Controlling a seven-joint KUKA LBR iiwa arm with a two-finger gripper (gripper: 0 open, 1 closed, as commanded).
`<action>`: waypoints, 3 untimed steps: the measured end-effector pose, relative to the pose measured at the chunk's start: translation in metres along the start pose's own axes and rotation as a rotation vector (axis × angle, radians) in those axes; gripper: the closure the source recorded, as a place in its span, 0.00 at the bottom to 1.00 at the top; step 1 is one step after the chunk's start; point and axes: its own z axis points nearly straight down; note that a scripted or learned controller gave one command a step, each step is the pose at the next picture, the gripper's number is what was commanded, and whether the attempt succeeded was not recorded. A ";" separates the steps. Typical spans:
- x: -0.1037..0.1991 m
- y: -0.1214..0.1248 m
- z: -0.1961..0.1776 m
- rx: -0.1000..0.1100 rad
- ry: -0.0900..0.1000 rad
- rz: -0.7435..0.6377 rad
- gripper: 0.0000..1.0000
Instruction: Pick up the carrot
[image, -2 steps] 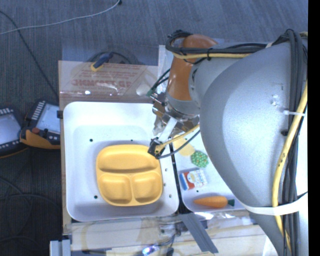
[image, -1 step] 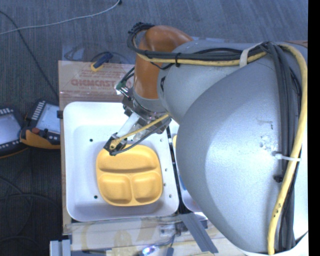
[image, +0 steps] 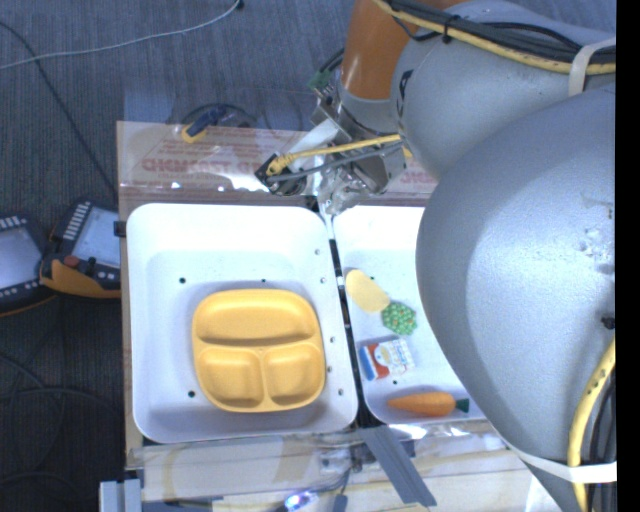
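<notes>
Carrot (image: 424, 404) lay flat near the front edge of the right bin (image: 400, 232), orange and tapered, its small green stub pointing right. Beside it sat a small white packet (image: 387, 358) with red and blue print too small to read, a green clump (image: 399, 319) and a pale yellow piece (image: 366, 292). A yellow sectioned tray (image: 260, 348) rested in the left bin (image: 160, 300). The grey arm (image: 520, 240) reached over the right bin; the jaws (image: 330, 195) hung above the bins' far rim, whether wide or narrow I cannot tell.
</notes>
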 end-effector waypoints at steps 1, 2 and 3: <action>0.019 -0.043 0.074 0.006 -0.001 0.228 1.00; -0.003 -0.087 0.168 0.002 -0.003 0.032 1.00; -0.070 -0.014 0.045 0.001 -0.001 0.142 1.00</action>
